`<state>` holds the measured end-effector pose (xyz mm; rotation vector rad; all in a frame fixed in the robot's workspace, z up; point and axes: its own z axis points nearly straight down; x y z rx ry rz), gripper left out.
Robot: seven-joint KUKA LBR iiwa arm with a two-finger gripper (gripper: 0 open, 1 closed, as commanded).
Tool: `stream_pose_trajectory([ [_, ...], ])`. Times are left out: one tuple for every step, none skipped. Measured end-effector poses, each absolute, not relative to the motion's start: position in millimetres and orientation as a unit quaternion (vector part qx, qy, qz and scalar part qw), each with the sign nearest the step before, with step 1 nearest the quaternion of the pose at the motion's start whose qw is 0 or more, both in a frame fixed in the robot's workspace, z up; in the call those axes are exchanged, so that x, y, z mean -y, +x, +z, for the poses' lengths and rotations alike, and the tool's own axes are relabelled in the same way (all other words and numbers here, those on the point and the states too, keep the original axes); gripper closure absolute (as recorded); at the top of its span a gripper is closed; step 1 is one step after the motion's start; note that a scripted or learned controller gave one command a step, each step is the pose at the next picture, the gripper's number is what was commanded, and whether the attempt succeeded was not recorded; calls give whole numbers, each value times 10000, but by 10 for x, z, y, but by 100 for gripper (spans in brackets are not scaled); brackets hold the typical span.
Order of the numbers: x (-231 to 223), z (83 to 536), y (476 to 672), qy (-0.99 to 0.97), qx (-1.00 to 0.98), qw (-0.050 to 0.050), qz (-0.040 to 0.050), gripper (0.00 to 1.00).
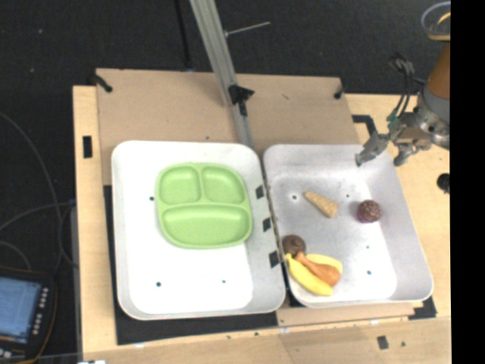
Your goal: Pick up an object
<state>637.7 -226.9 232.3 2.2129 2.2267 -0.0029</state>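
Reading from the left, we are seeing the left bin (pixel 136 279) carrying a green tray (pixel 204 205) of three compartments, and the right bin (pixel 402 279) carrying the candidates for picking: a donut (pixel 293 244) against the bin's left wall, a banana (pixel 305 278) and a carrot (pixel 320 268) lying touching each other just below it, a cone (pixel 322 203) near the middle, and a dark ball (pixel 369 211) to its right. The gripper (pixel 385 149) is hanging over the bin's upper right corner, fingers spread apart and gripping nothing. We are judging the ball and the cone the better targets, since each is lying apart from its neighbours, and we are advising a straight descent centred on one of them, with the fingers straddling it before closing.
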Motion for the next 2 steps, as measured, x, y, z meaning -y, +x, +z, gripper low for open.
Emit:
stream_pose_trajectory([
  [2269,2323,6377,7046,-7096,10,-11,0],
  [2273,1768,6270,7070,-7072,-11,-19,0],
])
